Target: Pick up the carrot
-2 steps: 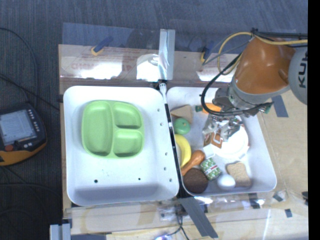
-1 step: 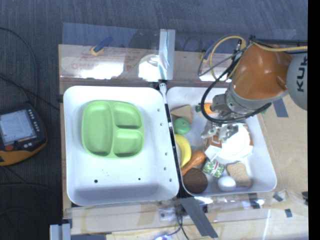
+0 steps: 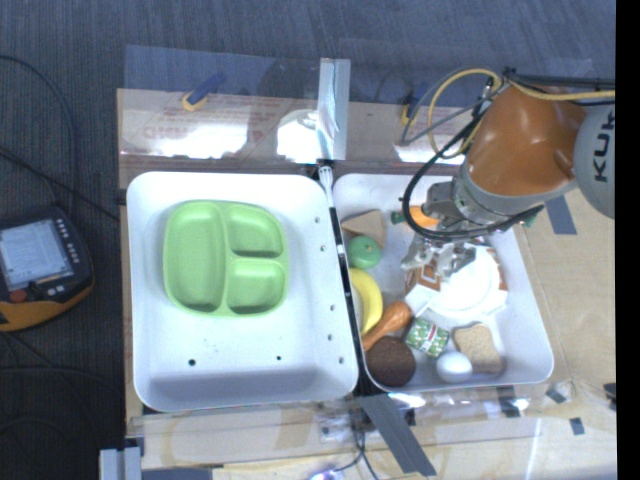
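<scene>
Carrot [image 3: 389, 322] lies slantwise in the right bin [image 3: 535, 353], its thick orange end pointing up and to the right, its lower end touching a dark brown round item [image 3: 391, 361] near the bin's front wall. A yellow banana [image 3: 368, 297] sits just beside the carrot on its left, against the wall shared by the 2 bins, and a green apple [image 3: 364, 252] rests above the banana. Behind the apple is a tan slice of bread [image 3: 366, 225]. Right of the carrot is a small green-and-white packet [image 3: 429, 337], with a white egg [image 3: 454, 365] and a brown bread-like piece [image 3: 480, 346] close to the front right corner.

The arm [image 3: 520, 148] reaches in from the right, its orange band over the back of the right bin. The end effector [image 3: 440, 260] hangs over a white round plate [image 3: 468, 286], up and to the right of the carrot and apart from it; whether it is spread or pressed together cannot be told from this angle.

The left bin [image 3: 160, 368] holds a green plate with 3 compartments [image 3: 225, 256]. A handheld control pendant [image 3: 40, 260] lies on the dark floor to the left of the bench [image 3: 180, 128].
</scene>
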Robot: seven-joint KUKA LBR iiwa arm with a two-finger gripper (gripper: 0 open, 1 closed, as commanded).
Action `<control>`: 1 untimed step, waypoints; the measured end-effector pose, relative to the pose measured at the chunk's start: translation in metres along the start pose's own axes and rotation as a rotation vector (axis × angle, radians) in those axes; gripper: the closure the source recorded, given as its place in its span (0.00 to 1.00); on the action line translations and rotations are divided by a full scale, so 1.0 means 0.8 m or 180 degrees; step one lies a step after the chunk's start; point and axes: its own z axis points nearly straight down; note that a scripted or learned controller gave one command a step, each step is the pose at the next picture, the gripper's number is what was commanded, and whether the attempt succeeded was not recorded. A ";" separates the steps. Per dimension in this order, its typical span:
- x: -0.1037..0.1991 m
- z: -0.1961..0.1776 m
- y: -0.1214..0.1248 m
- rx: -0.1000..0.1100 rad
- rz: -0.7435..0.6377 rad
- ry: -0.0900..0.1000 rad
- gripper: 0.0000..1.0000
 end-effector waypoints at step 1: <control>0.016 0.041 -0.063 -0.0005 0.0419 0.0052 1.00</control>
